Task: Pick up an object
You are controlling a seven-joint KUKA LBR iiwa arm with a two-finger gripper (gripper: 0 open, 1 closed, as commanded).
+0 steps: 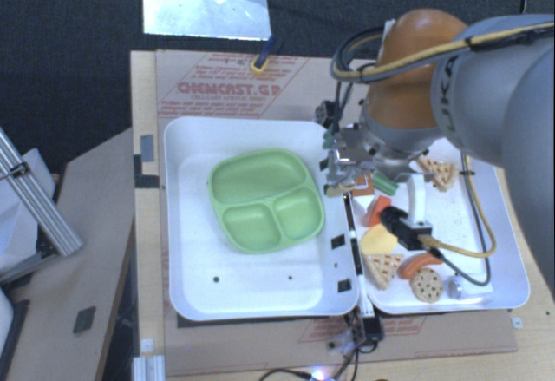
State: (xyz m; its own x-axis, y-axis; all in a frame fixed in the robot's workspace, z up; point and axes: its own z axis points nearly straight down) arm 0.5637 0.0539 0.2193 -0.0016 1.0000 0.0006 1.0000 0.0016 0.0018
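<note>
The toy food pieces (395, 258), among them a pizza wedge (381, 267) and a cookie (426, 285), are heaped in the right bin (512, 279) below the gripper (351, 175), whose opening cannot be told. They are judged light, rigid and slippery, best pinched across thin edges.
</note>
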